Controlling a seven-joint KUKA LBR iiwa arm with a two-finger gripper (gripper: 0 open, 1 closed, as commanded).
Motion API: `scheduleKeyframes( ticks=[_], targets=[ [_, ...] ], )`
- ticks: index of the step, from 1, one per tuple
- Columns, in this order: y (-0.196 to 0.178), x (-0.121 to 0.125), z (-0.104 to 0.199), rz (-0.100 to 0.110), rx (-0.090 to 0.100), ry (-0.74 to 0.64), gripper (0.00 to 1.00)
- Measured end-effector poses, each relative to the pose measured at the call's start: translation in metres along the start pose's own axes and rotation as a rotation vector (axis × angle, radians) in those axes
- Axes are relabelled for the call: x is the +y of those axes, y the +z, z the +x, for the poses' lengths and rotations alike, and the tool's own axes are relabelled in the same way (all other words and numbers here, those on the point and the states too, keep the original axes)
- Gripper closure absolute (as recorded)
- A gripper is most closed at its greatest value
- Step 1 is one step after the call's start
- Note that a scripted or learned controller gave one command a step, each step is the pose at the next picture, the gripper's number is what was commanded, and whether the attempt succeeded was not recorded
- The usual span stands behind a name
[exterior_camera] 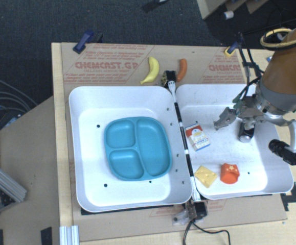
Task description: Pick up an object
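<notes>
A blue divided plate (137, 148) sits at centre-left; right of it lie a small carton (197, 137), cheese wedge (205, 176) and orange toy (230, 172). At right the gripper (238, 119) hangs spread, holding nothing; descending here likely closes on bare bin floor.

The robot arm (286, 70) is fat and round, with a wide orange band above a grey wrist. Thin black cables run along its side. At the end sits a small grey metal gripper (238, 122) with dark parts.
</notes>
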State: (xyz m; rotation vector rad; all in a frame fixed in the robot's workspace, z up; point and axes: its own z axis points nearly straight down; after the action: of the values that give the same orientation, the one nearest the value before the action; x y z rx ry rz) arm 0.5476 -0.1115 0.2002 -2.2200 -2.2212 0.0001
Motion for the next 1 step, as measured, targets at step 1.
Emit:
scheduleKeyframes(
  ticks=[1],
  targets=[
    [0.1159, -0.0689, -0.0228, 0.001, 0.000, 0.002, 0.00]
  ],
)
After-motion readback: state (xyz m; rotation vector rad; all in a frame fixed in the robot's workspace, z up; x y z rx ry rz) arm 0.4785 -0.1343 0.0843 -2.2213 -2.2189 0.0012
